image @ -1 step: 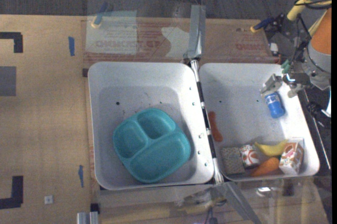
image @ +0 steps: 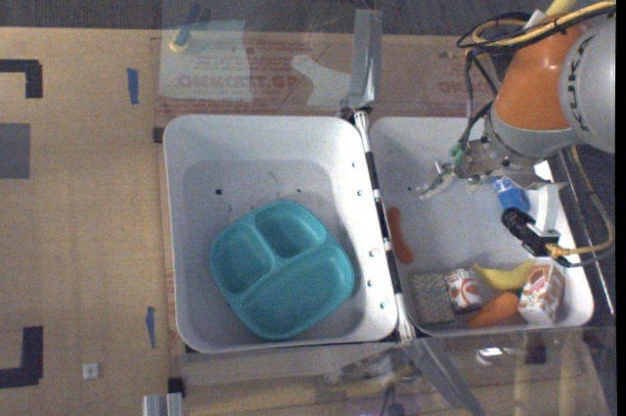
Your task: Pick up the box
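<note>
A brown bench [image: 78,238] carries two white bins. The left bin [image: 186,208] holds a teal tray [image: 282,267]. Along the right bin's [image: 411,160] front edge lie the box [image: 541,294], banana [image: 504,276], carrot [image: 494,309] and a small can [image: 462,289]. The gripper [image: 445,177] hovers mid-bin, jaws apparently open, empty.

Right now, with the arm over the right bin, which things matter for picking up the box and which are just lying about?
Belongs to the job:
- box, near right corner of the right bin
- gripper, above that bin, apart from the box

Just lying about:
- banana and carrot beside the box
- small can
- red sausage
- teal divided tray in the left bin
</note>
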